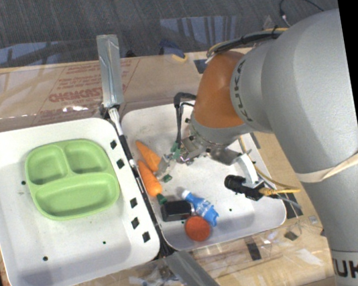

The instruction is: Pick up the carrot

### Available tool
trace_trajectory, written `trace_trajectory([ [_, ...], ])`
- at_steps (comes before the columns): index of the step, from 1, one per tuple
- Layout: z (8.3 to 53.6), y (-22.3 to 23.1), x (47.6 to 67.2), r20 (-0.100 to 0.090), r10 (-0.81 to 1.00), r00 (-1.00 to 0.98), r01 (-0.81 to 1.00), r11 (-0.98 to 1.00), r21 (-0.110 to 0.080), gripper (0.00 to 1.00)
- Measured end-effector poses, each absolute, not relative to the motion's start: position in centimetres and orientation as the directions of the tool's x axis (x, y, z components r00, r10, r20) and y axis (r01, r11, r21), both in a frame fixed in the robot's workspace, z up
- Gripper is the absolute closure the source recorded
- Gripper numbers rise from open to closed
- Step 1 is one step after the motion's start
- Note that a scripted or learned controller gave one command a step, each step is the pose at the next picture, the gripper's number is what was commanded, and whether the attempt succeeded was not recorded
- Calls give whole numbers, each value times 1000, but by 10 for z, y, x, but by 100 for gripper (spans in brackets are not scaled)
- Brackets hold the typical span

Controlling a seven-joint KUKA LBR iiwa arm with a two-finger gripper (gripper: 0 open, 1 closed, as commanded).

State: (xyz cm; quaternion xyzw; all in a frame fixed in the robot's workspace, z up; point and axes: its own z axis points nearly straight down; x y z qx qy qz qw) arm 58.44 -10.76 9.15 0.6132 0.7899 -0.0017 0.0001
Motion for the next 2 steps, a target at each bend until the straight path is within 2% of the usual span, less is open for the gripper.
trace_trajectory([
  [1,92,-97,606,1,984,-179,984,179,-2,0],
  [2,101,-97,606,2,983,-183,983,183,-4,100],
])
